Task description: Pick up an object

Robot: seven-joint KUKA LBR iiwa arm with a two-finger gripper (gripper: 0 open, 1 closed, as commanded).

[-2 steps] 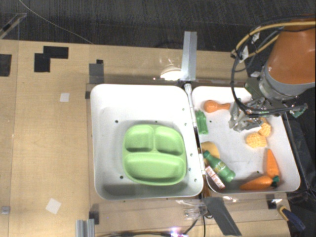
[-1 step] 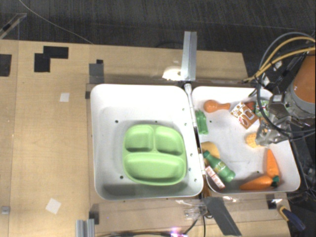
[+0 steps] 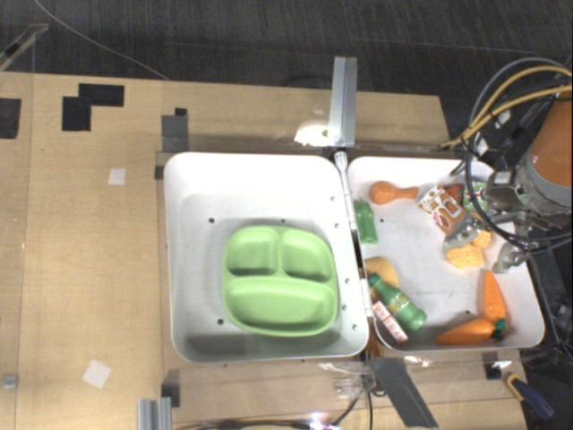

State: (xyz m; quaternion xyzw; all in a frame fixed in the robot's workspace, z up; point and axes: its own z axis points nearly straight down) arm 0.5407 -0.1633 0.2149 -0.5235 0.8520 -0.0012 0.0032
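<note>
On the light wooden desk (image 3: 89, 267) two shallow white plastic bins sit side by side; the left bin (image 3: 192, 204) holds a lime-green plastic tray with three compartments (image 3: 280, 279), lying flat near the bin's middle; the right bin (image 3: 407, 240) carries the loose objects; at its far side lies a tan, drumstick-shaped toy (image 3: 391, 193), and just beside that a small red-and-white printed packet (image 3: 440, 207); along the bin's left wall rests a flat green rectangular piece (image 3: 364, 221); lower down, a green plastic bottle with a red-and-white label (image 3: 395, 305) lies on its side, touching a rounded yellow object (image 3: 382, 270) behind it; near the bin's right wall two orange toy carrots meet at their green tops, one standing along the wall (image 3: 491, 295) and one lying along the near edge (image 3: 467, 331); a yellow, wedge-like piece of toy cheese (image 3: 467, 253) lies between the packet and the carrots; the grey arm with its orange band reaches in from the right, trailing black and yellow cables, and its gripper (image 3: 485, 243) hangs low over the right bin, just above and beside the yellow wedge; the fingers (image 3: 508, 258) are blurred among the cables, so whether they are wide, narrow or holding anything cannot be told.
</note>
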